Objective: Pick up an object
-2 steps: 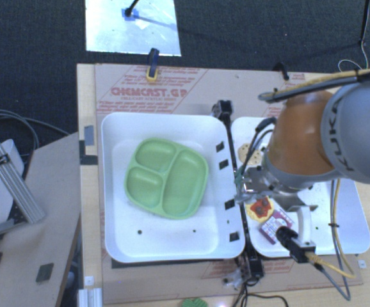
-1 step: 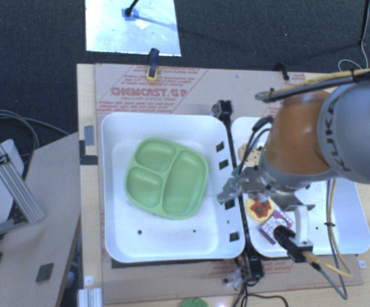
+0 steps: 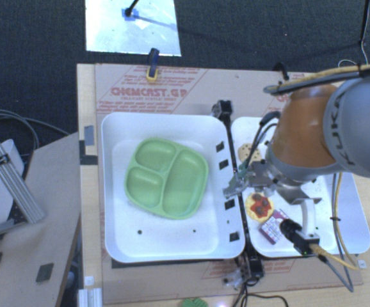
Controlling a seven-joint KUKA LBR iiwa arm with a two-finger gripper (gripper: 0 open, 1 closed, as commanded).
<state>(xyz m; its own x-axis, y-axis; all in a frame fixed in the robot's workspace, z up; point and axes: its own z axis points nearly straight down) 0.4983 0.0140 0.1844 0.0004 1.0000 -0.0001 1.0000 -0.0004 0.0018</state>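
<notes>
The grey arm's hand [image 3: 257, 183] hung low over the right shallow white bin [image 3: 358, 235], just above a small yellow toy with red spots [image 3: 259, 206], likely its target. A purple-and-white packet [image 3: 271, 229] lay beside it; a green plastic divided plate [image 3: 167, 178] sat in the left bin [image 3: 118, 171]. Whether the hand was apart or together I could not tell

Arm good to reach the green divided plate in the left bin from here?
Probably yes. The green plate lies alone in the left bin, uncovered. The arm hangs over the right bin and would only cross the divider.
</notes>
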